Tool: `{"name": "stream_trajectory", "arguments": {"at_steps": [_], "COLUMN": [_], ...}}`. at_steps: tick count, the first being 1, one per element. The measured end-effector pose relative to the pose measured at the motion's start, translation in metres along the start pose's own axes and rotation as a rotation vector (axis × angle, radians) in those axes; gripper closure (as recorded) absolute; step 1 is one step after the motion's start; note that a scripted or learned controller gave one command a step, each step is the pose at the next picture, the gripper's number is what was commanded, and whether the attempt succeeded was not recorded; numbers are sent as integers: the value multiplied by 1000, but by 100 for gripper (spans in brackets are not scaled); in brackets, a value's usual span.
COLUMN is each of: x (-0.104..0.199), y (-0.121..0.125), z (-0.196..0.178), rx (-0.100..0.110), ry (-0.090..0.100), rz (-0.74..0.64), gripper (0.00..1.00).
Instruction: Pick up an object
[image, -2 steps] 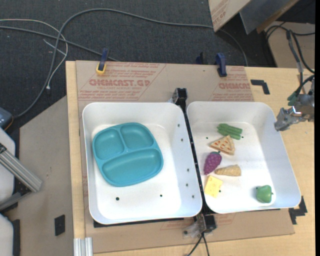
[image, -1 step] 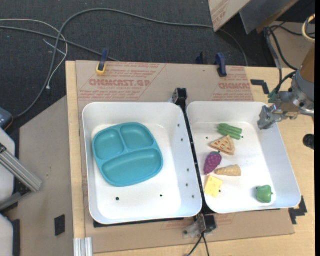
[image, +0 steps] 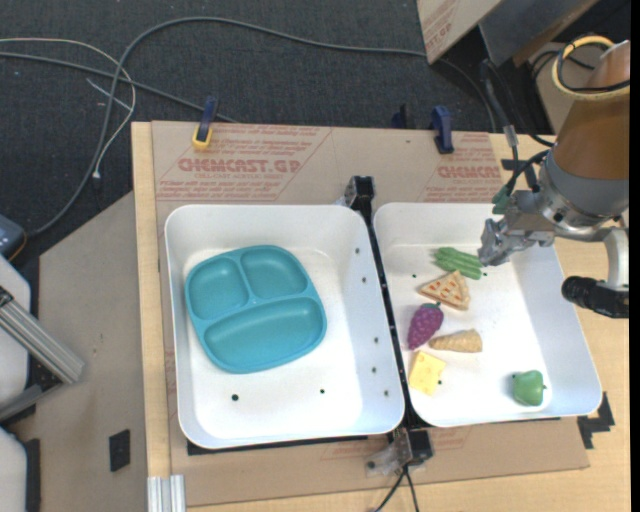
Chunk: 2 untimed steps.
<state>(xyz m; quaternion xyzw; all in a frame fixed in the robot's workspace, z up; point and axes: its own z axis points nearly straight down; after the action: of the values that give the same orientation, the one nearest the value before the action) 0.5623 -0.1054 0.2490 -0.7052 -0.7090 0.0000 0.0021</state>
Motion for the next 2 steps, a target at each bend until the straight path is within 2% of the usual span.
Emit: {"name": "stream_trajectory", "arguments": {"at_steps": [2], "x": [97], "y": [-2], "z": [-1], "rx": [-3], "ry": [0], "rz": [-1], "gripper": [100]}}
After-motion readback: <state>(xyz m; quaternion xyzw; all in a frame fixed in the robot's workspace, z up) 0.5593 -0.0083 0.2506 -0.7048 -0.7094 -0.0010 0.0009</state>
